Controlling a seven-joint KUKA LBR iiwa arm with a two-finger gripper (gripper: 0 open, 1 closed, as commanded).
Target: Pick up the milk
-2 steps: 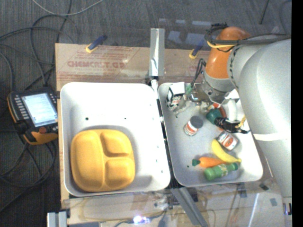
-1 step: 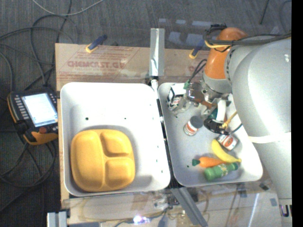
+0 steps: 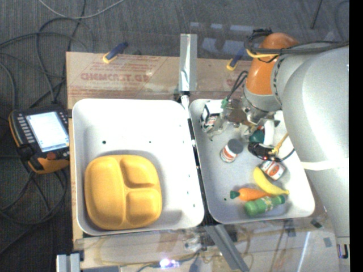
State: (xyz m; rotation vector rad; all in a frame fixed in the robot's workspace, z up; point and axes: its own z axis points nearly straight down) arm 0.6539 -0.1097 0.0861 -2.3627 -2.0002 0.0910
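Fingers [image 3: 211,120] apart nr right bin's [image 3: 218,183] upper-left rim, bare floor below.

End effector [image 3: 211,124] seemingly over right bin [image 3: 215,197]

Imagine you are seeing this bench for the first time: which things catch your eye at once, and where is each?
The big yellow sectioned tray stands out first, lying in the near part of the left bin. Next comes the grey arm's orange band, above the far end of the right bin. Then the bright food along that bin's near edge: a banana, a carrot and a green bottle.
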